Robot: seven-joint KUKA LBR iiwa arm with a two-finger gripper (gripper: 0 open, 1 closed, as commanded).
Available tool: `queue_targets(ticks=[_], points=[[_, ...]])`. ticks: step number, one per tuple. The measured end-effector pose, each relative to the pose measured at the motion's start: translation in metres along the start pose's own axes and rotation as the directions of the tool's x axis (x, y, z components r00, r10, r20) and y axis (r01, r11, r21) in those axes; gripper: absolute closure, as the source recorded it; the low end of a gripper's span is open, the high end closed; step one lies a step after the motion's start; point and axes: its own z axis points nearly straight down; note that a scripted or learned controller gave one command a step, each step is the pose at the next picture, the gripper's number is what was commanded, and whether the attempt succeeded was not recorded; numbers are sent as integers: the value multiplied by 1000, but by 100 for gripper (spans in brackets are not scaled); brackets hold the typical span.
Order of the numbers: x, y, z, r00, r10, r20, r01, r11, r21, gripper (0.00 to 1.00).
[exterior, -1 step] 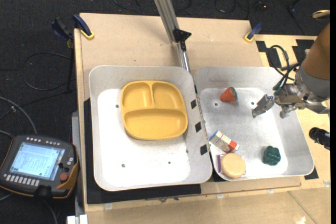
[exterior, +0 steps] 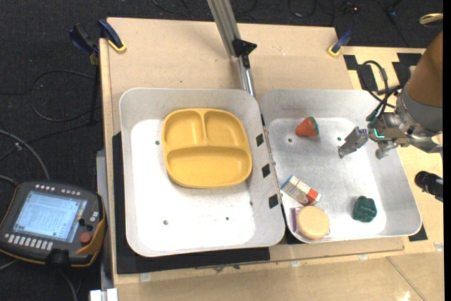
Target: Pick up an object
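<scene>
Gripper (exterior: 363,142): at the right of the frame, above the right bin (exterior: 394,187). Its fingers look spread apart, with nothing between them.
Nearest thing: the red strawberry toy (exterior: 306,127), a little to its left.
Other things: green toy (exterior: 364,209), small box (exterior: 299,189), round bun (exterior: 313,222), all lower down.
Do it well: centre over one toy, go straight down, then squeeze.
</scene>
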Motion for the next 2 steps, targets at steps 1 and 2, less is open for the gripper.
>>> queue_targets(ticks=[1,2], points=[[-5,-2,45,1000,2,0,-2,1000,3,0],[-9,-4,89,1000,2,0,-2,1000,4,0]])
